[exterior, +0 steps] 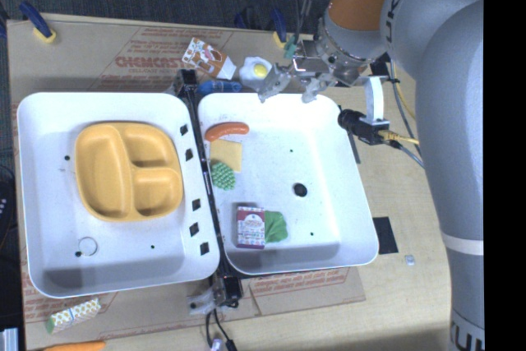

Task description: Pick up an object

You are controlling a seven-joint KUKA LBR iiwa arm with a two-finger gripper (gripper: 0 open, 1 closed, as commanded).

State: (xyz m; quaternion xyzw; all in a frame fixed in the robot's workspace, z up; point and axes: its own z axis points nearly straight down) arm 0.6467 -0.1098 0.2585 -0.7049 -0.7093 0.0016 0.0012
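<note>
A: Where's the pincer [290, 91] now?

B: Over the far rim of the right bin [329, 177], fingers spread, with nothing between them.

A: What could it pick up from there?

B: The closest thing is the sausage [226, 129], down and to the left of the pincer, lying flat near the bin's left wall. Just beyond it sits a yellow cheese slice [229, 154], touching a green knobbly piece [221, 173]. Further off, at the bin's near end, a small red box [250, 226] lies against a green leaf [275, 227].

A: Which would handle best?

B: I'd judge the sausage or the box. The sausage looks like light toy plastic, stiff and smooth, so it may roll or slip; grip it across its narrow middle. The box looks light with flat sides, which should be easy to take across its short width.

A: And the cheese?

B: Thin and flat on the floor, likely hard to get fingers under.

A: Anything else around?

B: A yellow tray [127, 170] lies in the left bin [49, 201], well away from the pincer.
</note>
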